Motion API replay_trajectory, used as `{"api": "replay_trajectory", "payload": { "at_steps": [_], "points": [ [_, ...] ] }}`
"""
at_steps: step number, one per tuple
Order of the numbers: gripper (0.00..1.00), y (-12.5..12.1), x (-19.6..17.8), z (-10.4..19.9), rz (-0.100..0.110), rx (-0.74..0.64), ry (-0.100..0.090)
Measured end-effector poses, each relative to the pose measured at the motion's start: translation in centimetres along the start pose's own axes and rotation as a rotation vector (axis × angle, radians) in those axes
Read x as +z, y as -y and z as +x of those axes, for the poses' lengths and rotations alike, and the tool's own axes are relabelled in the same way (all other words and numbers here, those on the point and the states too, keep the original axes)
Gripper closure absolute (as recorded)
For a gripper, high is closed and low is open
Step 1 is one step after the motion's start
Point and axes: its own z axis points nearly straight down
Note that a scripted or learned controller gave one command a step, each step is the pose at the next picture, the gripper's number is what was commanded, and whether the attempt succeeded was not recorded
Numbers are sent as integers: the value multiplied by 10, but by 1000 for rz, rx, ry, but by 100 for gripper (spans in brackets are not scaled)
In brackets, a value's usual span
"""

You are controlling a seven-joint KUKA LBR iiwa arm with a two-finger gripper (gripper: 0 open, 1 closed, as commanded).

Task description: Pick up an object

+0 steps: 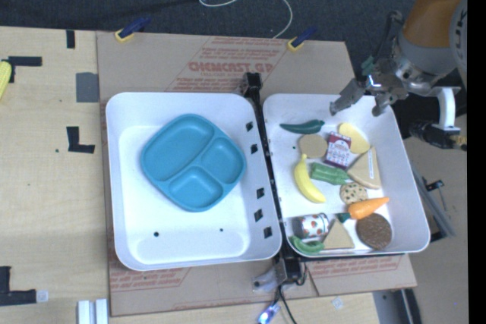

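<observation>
Above the right bin's [414, 193] one o'clock corner, the end effector [358, 97] hangs open and empty, so it should descend squarely over the yellow piece [354, 136] lying just toward six o'clock, clear of neighbouring toys.

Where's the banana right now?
The banana lies in the right bin, on its left side near the divider, just left of a green pepper and below a tan bread slice.
</observation>
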Motion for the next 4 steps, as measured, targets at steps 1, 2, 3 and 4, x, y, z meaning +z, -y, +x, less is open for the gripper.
{"api": "replay_trajectory", "payload": {
  "at_steps": [1, 2, 3, 4],
  "points": [
    [100, 0, -10, 1, 0, -2, 0],
    [100, 51, -97, 42, -6, -4, -2],
    [100, 38, -67, 112, 2, -6, -2],
    [100, 58, -117, 177, -4, -8, -3]
  ]
}}
